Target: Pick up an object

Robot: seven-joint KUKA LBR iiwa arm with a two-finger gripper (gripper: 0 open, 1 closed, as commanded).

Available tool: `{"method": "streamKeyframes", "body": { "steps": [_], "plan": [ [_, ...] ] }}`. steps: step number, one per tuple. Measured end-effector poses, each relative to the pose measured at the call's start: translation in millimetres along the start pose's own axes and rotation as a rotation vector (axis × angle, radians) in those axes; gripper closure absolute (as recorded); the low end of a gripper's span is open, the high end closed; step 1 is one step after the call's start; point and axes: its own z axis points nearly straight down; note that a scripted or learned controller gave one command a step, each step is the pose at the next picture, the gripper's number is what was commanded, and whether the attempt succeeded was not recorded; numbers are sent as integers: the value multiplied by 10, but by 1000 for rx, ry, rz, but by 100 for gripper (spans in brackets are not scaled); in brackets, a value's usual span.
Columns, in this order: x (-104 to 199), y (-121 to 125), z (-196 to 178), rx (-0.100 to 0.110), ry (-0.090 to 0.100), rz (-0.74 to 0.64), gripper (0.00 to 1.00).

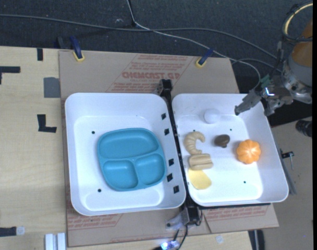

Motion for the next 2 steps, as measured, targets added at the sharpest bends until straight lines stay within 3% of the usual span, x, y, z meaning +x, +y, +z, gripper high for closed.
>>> {"method": "streamKeyframes", "body": {
  "steps": [2],
  "plan": [
    [171, 25, 1196, 5, 1, 0, 0]
  ]
}}
